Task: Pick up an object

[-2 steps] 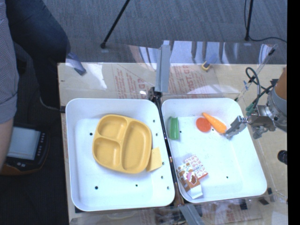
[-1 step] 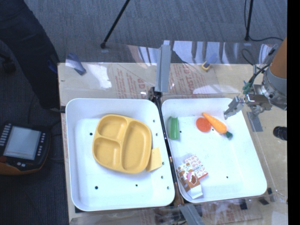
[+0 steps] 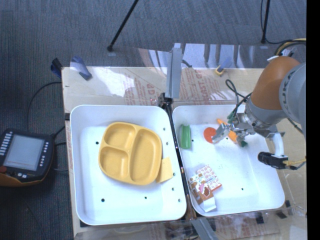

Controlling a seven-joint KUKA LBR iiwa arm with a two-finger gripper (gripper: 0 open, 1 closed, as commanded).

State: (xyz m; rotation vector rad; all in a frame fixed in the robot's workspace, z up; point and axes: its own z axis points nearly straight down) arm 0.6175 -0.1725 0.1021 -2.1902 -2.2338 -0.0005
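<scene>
Nearest the camera, in the right bin (image 3: 260, 196), a small printed carton (image 3: 204, 184) lies flat near the front left corner. In the left bin (image 3: 85, 204), a yellow divided plate (image 3: 131, 153) sits a little right of centre, with a pale yellow flat piece (image 3: 166, 170) tucked against its right edge. Farther back in the right bin, a green oblong object (image 3: 185, 136) lies just beside the left wall, and an orange-red round object (image 3: 210, 134) lies to its right. The end effector (image 3: 225, 132) hangs low over this back part of the bin, its metal tip just beside the round object, with small orange and green bits close around it. Whether it is open or closed, or grips anything, cannot be told. The grey arm (image 3: 280, 91) reaches in from the right. Beyond the bins, the desk (image 3: 115, 84) carries clear plastic sheeting.
</scene>
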